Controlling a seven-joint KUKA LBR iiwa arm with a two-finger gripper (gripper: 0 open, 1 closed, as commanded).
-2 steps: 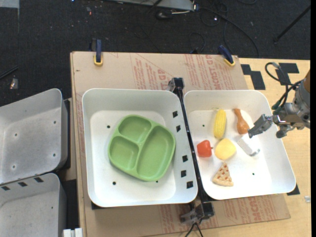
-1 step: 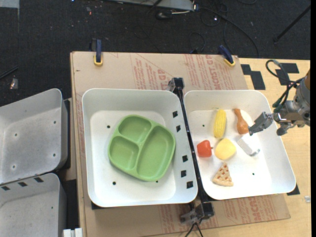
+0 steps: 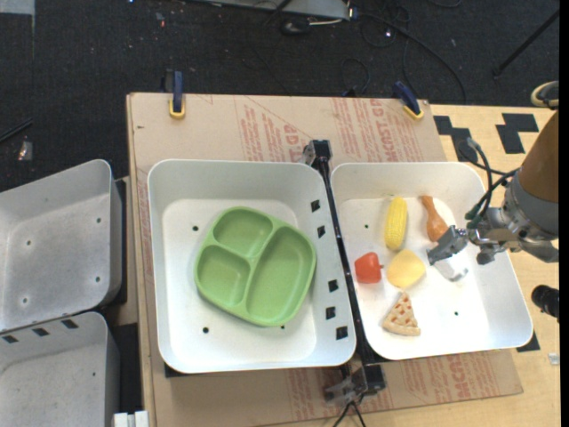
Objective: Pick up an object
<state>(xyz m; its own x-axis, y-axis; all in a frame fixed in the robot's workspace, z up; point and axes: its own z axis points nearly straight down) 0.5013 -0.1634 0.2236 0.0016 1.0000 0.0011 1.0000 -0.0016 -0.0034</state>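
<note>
At the frame's right, the claw (image 3: 449, 254) hovers beside the yellow lemon (image 3: 405, 269), grip state unclear, apparently approaching; next it must descend and close.

the table (image 3: 231, 123) is a brown board with red print. two shallow white bins lie on it side by side, touching: the left bin (image 3: 169, 265) and the right bin (image 3: 498, 318).

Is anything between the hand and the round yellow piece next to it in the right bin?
Nothing visible. The hand sits just right of the round yellow piece, with bare bin floor between them. The tomato lies on its far side, the pizza slice below.
</note>
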